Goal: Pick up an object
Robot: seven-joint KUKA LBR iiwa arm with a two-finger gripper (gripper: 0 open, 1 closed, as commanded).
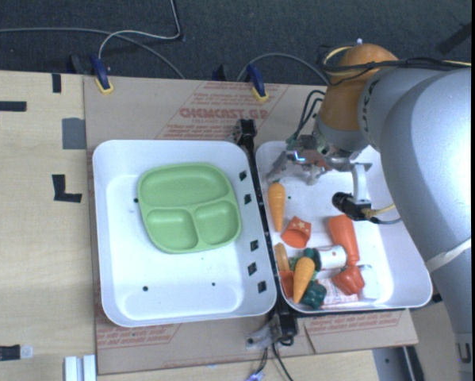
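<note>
The approach step seems in hand: the pincer (pixel 300 161) hangs over the far end of the right white plastic bin (pixel 396 288), its opening and hold impossible to tell, so next it must descend squarely onto the long orange toy carrot (pixel 277 205) just below it.

I saw toy foods heaped in the right bin (pixel 404 280): 1 carrot (pixel 277 205) lay lengthwise beside its left wall.

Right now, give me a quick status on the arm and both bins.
Gripper low over right white bin, finger state unclear. Orange toy carrot beside it, ungrasped. Green divided plate in left white bin.
</note>
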